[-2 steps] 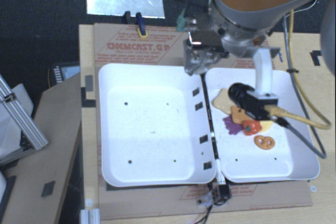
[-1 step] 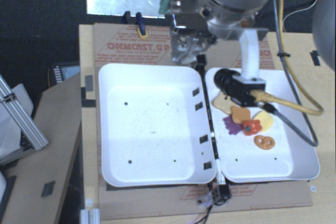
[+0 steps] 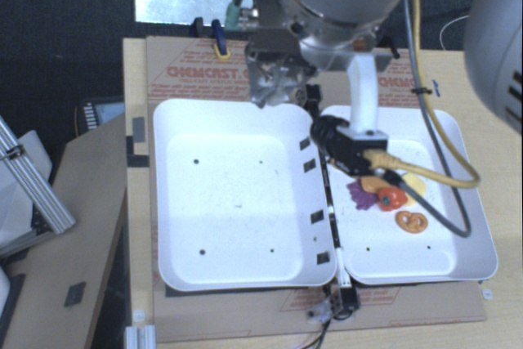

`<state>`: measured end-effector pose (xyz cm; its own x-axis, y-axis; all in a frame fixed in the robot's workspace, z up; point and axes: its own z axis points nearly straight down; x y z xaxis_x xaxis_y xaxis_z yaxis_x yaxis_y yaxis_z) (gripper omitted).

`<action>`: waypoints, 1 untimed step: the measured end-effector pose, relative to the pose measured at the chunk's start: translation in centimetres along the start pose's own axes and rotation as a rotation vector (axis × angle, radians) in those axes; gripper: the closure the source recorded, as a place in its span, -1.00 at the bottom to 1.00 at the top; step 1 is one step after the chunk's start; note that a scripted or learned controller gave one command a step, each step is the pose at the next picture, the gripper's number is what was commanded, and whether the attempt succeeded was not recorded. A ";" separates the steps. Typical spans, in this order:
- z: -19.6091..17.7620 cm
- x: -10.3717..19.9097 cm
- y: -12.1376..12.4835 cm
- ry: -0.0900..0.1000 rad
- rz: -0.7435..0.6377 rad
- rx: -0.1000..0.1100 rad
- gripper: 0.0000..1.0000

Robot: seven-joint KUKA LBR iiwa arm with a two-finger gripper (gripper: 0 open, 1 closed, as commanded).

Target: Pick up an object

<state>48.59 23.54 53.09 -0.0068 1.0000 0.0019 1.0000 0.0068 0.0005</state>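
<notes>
I found nothing lifted: the pretzel (image 3: 411, 221), a red piece (image 3: 391, 198) and a purple piece (image 3: 360, 193) lay clustered in the middle of the right bin (image 3: 470, 257), right of centre in the frame, so the pick remained wholly to do. The gripper (image 3: 274, 90) hung at upper centre over the far rim of the left bin (image 3: 172, 257); I could not tell its state, as arm housing and cables cut across it.

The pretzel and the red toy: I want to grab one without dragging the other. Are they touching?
Apart. The camera view shows a strip of white bin floor between the pretzel and the red toy above it.
</notes>
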 end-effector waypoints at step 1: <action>-0.4 -0.2 3.6 -0.001 0.006 -0.002 1.00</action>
<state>52.21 23.38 53.47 -0.0004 1.0000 0.0005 1.0000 0.0004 0.0026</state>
